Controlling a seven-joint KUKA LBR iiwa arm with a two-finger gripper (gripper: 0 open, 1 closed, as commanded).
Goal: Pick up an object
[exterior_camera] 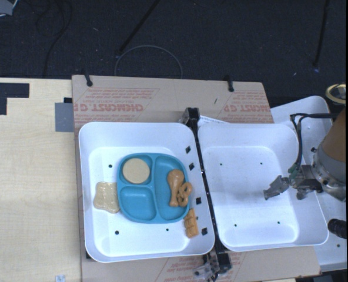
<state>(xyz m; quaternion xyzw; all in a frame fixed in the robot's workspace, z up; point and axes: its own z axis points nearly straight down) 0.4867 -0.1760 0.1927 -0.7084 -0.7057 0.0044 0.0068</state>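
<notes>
Dark carpet [162,28] strewn with cables [147,54] lies behind a pale wooden bench [27,187].

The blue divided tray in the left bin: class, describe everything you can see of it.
The blue divided tray looks like smooth plastic with rounded corners and three compartments. It lies flat in the left white bin. A round tan disc sits in its upper-left compartment, a brown pretzel-like piece in the right one. A pale flat piece touches its left edge.
</notes>
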